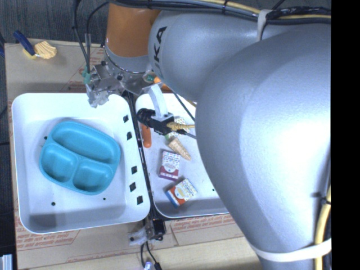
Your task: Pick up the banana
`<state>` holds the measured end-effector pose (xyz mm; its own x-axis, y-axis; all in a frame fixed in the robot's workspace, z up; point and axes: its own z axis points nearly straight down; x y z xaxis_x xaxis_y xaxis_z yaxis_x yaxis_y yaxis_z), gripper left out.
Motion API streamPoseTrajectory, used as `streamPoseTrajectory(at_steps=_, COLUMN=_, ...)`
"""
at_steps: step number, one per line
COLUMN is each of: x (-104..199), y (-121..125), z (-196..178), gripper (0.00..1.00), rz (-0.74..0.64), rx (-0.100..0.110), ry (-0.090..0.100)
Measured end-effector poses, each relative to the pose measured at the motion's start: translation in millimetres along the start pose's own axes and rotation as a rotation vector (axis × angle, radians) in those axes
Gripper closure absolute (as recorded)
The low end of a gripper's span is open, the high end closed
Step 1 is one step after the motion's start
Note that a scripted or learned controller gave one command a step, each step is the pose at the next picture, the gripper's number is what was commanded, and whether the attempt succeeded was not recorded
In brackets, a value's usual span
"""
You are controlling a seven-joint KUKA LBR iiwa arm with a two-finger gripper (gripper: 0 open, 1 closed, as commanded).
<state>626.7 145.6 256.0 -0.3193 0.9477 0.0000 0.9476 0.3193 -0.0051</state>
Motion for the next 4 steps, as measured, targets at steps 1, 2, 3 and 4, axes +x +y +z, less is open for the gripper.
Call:
streamPoseTrajectory(at_steps=1, x=1.1, y=0.3, z=-10.3, gripper=1.00, rz=-0.008, rx=0.002, ry=0.000)
streamPoseTrajectory(at_steps=2, x=51.9, y=48.5, z=36.6, gripper=1.00, rz=0.230, rx=-0.003, ry=0.000)
streamPoseTrajectory(at_steps=3, x=53.1, y=48.8, z=26.1, gripper=1.00, rz=0.221, rx=-0.001, ry=-0.001)
streamPoseTrajectory(at_steps=4, x=54.5, y=48.9, z=16.2, gripper=1.00, rz=0.212, rx=0.000, ry=-0.003)
